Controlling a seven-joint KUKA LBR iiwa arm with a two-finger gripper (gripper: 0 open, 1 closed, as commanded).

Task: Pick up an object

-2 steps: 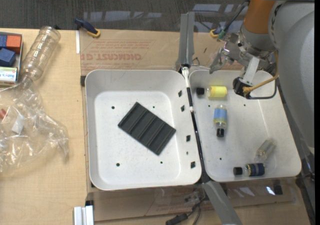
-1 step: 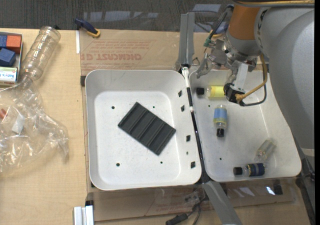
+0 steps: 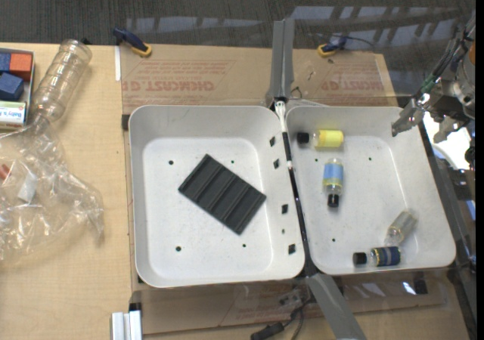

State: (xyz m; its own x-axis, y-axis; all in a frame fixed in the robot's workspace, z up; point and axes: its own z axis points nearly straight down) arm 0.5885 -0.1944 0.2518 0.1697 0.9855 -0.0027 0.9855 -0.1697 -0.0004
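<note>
Here my fingers hang at the right white bin's far right rim, and I cannot tell whether they are apart. In that bin lie a yellow bottle, blue-labelled vial, clear vial and dark blue bottle. A ribbed black slab lies in the left white bin.

Bench clutter we see beyond the bins

At nine o'clock lies crumpled plastic wrap; toward ten o'clock, a clear plastic bottle and a box of coloured blocks; two clamps at twelve.
</note>
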